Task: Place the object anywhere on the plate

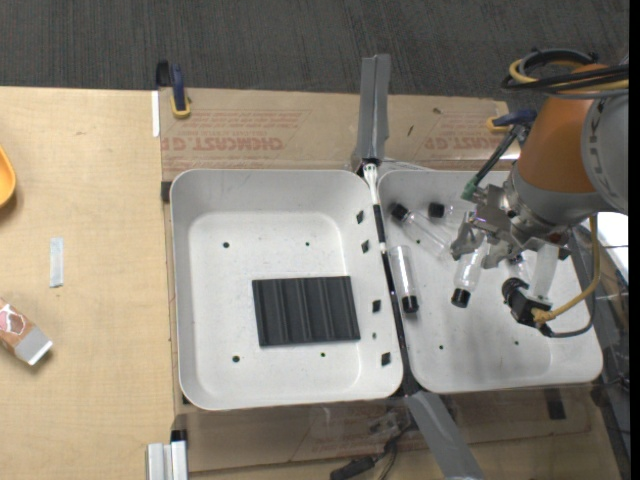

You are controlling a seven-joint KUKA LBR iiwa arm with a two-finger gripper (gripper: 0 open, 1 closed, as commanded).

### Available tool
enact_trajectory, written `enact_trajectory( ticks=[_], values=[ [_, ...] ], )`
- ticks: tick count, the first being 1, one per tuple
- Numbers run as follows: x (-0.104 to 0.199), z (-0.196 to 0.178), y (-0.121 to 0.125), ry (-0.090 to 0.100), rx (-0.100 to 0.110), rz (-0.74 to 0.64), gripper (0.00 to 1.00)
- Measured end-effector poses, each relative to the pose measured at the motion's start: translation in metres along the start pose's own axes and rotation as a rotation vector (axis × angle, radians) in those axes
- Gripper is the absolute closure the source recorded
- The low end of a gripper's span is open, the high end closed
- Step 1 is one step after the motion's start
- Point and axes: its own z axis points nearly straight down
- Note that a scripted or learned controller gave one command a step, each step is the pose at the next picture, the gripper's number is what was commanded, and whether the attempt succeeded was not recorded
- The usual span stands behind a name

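A dark ribbed rectangular plate [305,310] lies flat in the middle of the left bin [200,268]. My gripper [482,252] hangs over the middle of the right bin [570,363], well to the right of the plate. A clear tube with a black cap [464,282] slants down from between its fingers, cap end lowest. The fingers are shut on the tube's upper end.
More clear tubes with black caps lie in the right bin: one [403,278] along its left wall and another [412,222] near its back left corner, with a small black cap [436,209] beside it. A raised divider [385,258] separates the bins. Cables [545,313] hang by the wrist.
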Motion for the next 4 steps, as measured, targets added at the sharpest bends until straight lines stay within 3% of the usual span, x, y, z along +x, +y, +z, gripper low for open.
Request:
enact_trajectory(
  ticks=[1,2,3,4],
  values=[
    [0.123,-0.159,-0.029,-0.001,-0.002,-0.165,1.00],
    [0.165,-0.112,-0.111,-0.001,-0.001,-0.298,1.00],
    [0.155,-0.157,-0.131,0.000,-0.004,-0.742,1.00],
    [0.176,-0.118,-0.139,0.000,-0.001,-0.996,1.00]
  ],
)
